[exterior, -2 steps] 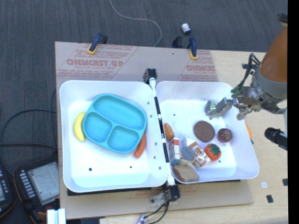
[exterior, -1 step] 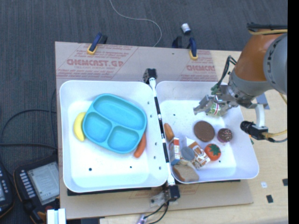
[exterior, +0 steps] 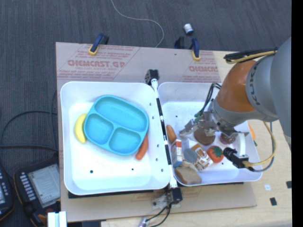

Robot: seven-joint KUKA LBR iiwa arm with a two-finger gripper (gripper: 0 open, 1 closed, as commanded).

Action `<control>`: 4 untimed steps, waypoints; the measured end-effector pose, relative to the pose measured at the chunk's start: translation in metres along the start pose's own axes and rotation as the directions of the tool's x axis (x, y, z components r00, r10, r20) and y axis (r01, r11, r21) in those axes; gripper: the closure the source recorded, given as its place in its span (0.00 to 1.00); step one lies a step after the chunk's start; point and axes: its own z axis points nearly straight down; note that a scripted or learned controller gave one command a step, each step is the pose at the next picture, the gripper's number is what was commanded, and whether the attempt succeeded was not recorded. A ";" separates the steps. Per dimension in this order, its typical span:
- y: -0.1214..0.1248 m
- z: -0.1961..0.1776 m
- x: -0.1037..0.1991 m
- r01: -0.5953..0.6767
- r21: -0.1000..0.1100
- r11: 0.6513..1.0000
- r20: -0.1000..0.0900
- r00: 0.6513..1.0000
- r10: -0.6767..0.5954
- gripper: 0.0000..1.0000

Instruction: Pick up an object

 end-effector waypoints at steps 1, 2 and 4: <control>0.002 -0.012 0.000 0.000 -0.007 1.000 0.001 1.000 0.000 1.00; 0.003 -0.022 0.000 0.000 -0.007 1.000 0.001 1.000 0.000 1.00; 0.093 -0.094 0.088 0.001 0.012 1.000 -0.002 1.000 -0.001 1.00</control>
